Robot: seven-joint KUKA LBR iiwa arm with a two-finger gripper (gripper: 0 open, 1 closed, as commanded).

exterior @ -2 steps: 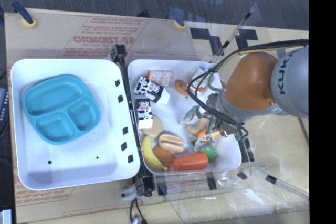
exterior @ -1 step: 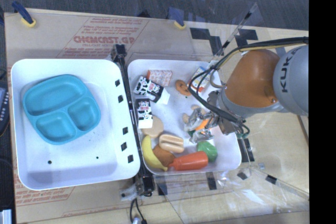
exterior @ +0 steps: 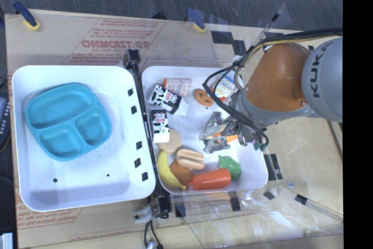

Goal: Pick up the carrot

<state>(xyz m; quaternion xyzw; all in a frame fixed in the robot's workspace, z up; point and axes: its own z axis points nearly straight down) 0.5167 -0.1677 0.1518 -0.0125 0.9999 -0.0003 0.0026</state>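
On the tabletop (exterior: 70, 38) two shallow white plastic bins sit side by side. The left bin (exterior: 35, 183) holds a light blue three-compartment plastic tray (exterior: 67, 119), lying toward the bin's 10 o'clock corner. The right bin (exterior: 256, 175) is crowded with toy food. The grey arm with its orange band (exterior: 280, 79) reaches in from 3 o'clock, and its metal claw (exterior: 217, 132) hangs low over the middle of the right bin; a small orange piece shows right at the claw's tips, but whether the claw is spread or closed, or grips anything, cannot be told from this slant. The carrot, a long orange-red toy vegetable (exterior: 211, 179), lies on its side along the bin's 6 o'clock wall, apart from the claw. At the carrot's 2 o'clock end, touching it, sits a green toy pepper (exterior: 231, 166). At its 10 o'clock side a tan hot-dog bun (exterior: 190, 158) rests beside a yellow banana (exterior: 165, 172) curving along the 7 o'clock corner. Toward 11 o'clock of the bin lie two black-and-white cartons (exterior: 163, 97) and (exterior: 159, 121), a small orange-and-white packet (exterior: 178, 85), and a round orange-brown toy piece (exterior: 203, 97) at 12 o'clock of the claw.
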